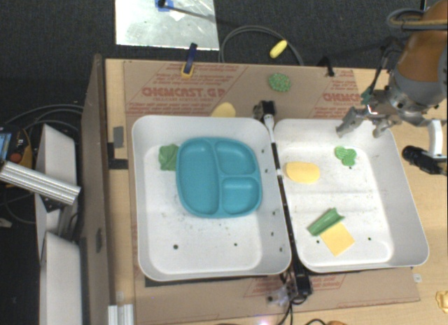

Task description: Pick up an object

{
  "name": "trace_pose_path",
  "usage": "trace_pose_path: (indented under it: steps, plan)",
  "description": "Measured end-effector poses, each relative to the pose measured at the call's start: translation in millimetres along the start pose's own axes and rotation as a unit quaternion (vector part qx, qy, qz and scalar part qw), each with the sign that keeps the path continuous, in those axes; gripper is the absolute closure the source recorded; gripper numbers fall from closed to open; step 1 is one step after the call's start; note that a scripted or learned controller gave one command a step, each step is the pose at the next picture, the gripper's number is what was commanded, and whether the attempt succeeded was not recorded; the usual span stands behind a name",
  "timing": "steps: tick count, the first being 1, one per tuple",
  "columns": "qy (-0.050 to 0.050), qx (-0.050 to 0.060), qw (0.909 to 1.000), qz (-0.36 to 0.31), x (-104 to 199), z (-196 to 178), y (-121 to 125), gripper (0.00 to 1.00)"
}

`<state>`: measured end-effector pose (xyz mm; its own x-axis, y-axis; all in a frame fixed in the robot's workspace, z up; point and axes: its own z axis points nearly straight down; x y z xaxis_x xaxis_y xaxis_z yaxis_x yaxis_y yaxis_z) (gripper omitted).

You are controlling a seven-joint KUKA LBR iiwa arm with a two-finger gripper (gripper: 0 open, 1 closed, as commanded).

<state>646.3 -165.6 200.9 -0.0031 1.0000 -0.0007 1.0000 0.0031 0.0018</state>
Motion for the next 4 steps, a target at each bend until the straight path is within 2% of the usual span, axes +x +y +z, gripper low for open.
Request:
trace_pose_path:
  steps: [1,2,3,4]
  plan:
    - [0.001,0.004,1.0,0.001,-19,123,-7,0.0]
    - [-0.001,-0.001,1.0,0.001,-42,115,-1,0.0]
    - [-0.001,-0.003,1.0,0.0,-41,103,1,1.0]
    - [-0.001,-0.003,1.0,-0.001,-41,104,1,0.0]
